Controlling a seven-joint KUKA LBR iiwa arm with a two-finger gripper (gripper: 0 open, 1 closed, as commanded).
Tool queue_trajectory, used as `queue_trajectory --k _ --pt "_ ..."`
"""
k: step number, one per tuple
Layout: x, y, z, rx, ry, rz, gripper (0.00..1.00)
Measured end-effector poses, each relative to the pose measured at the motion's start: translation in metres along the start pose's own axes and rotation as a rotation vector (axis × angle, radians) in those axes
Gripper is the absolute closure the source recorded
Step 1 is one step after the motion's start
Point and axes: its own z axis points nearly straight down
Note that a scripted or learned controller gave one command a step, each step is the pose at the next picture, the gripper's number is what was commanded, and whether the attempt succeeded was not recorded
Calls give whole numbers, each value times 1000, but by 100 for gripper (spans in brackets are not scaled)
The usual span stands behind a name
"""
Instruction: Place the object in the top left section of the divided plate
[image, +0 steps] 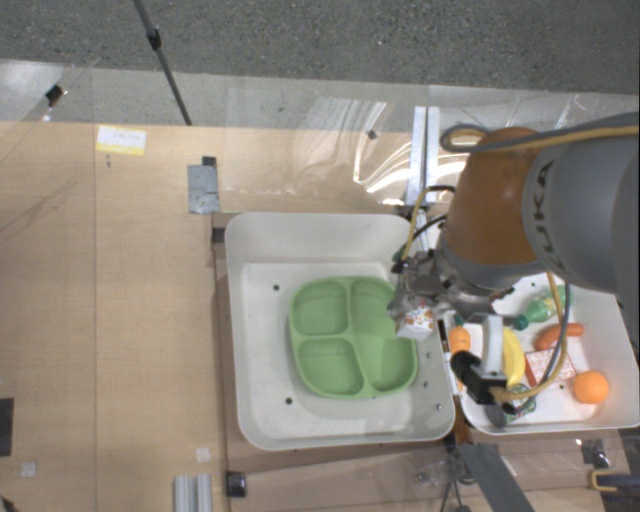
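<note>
White plastic of the left bin (262, 415) runs along the near edge, and inside it sits the green divided plate (352, 338), its four sections bare. My gripper (413, 312) hangs over the plate's right rim, at the far right section. A small white object with red marks (417, 322) sits right at its tip; whether my fingers actually clamp it I cannot tell, since the wrist covers them. The plate's top left section (319, 311) lies apart from that object, across the plate. To my right, the second bin (560, 421) holds an orange ball (591, 387), a yellow banana-like piece (513, 357), a green piece (532, 312) and other small items. Farther off, the wooden bench (100, 300) carries a yellow label (121, 140) and a grey block (203, 187).
</note>
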Motion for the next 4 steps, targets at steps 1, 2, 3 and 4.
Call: queue_trajectory --k 1,2,3,4 --pt "58 -42 -79 -4 3 225 100" --pt "84 -45 -74 -2 2 44 100" --pt "84 -45 -74 -2 2 45 0" --pt "44 -61 -206 -8 3 -49 0"
